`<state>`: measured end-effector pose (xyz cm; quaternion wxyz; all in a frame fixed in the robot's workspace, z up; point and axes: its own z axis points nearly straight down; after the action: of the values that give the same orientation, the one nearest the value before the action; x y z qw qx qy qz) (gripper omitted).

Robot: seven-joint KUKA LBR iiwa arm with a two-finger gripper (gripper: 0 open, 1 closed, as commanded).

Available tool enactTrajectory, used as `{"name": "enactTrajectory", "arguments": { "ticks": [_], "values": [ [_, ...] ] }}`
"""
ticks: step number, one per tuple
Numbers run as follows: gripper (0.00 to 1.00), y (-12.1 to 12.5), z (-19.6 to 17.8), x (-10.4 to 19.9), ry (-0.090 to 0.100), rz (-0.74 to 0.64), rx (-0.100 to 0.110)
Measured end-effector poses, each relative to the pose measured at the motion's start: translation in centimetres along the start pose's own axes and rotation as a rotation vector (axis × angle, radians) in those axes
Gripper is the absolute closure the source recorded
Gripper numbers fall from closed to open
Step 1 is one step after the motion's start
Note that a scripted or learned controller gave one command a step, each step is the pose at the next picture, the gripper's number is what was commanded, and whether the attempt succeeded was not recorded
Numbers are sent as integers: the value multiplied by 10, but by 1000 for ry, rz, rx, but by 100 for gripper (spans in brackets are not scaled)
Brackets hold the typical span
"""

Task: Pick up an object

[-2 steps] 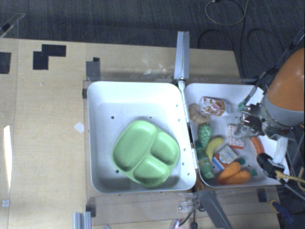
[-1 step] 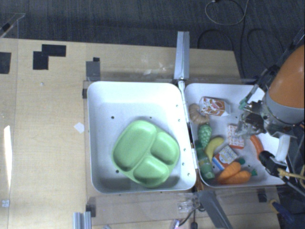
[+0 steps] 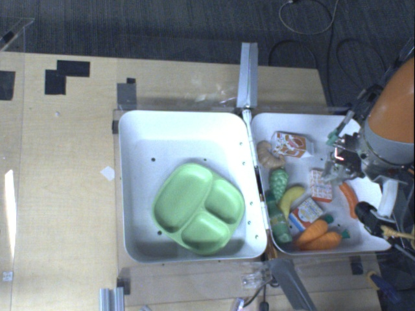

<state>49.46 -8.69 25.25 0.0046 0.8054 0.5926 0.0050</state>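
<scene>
One gripper (image 3: 338,164) hung low over the right bin (image 3: 299,123), near its right side, on the end of the grey arm with the orange band (image 3: 397,105). Whether it was wide or narrow, I could not tell; it was too small and dark to make out, and I saw nothing held in it. Just under it and a bit to the left lay a small red and white packet (image 3: 320,186). An orange carrot-like piece (image 3: 349,199) lay just to the right. Farther out were two more carrots (image 3: 318,235), a yellow banana (image 3: 291,198), a green bumpy toy (image 3: 279,181) and a red and white box (image 3: 290,144). Over in the left bin (image 3: 139,173) sat a green tray (image 3: 198,207), well apart from the arm. I thought it was getting ready to grab, not lifting yet. Next it would need to go straight down on the packet and squeeze it without bumping the things crowded around it.
</scene>
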Motion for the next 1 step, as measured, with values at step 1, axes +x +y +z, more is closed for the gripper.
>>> {"name": "enactTrajectory", "arguments": {
  "ticks": [1],
  "values": [
    [0, 0, 0, 0, 0, 0, 0]
  ]
}}
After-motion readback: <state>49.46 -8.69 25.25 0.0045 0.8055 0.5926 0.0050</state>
